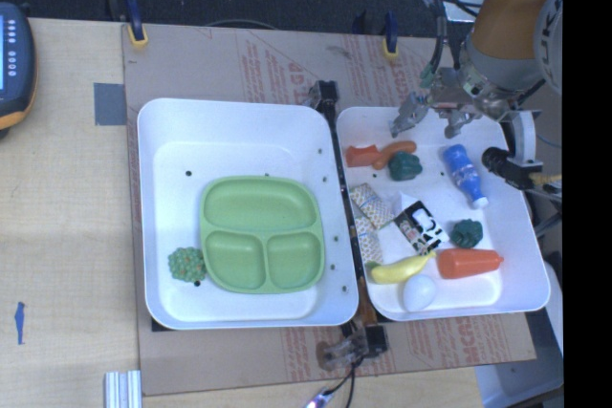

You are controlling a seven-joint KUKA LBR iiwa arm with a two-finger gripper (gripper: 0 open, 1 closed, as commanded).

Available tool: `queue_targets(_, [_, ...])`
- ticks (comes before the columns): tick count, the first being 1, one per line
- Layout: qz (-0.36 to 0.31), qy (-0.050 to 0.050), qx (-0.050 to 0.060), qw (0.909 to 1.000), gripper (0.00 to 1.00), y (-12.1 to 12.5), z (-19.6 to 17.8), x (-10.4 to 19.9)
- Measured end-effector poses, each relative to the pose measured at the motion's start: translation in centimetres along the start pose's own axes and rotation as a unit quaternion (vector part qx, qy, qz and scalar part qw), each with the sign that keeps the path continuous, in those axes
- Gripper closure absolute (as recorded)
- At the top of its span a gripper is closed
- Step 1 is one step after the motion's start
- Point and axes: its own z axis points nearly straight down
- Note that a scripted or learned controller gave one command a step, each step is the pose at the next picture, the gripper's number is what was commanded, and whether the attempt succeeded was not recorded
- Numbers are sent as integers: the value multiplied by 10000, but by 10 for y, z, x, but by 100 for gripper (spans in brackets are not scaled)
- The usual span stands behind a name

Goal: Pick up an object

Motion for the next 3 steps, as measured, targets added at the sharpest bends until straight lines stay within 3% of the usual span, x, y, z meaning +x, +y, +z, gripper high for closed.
queue_targets(1, [-9, 1, 37, 10000, 0, 16, 126, 0])
queue_targets(2, [24, 32, 1, 10000, 0, 18, 118, -78])
queue_targets(3, [3, 13, 19, 10000, 0, -66, 120, -24])
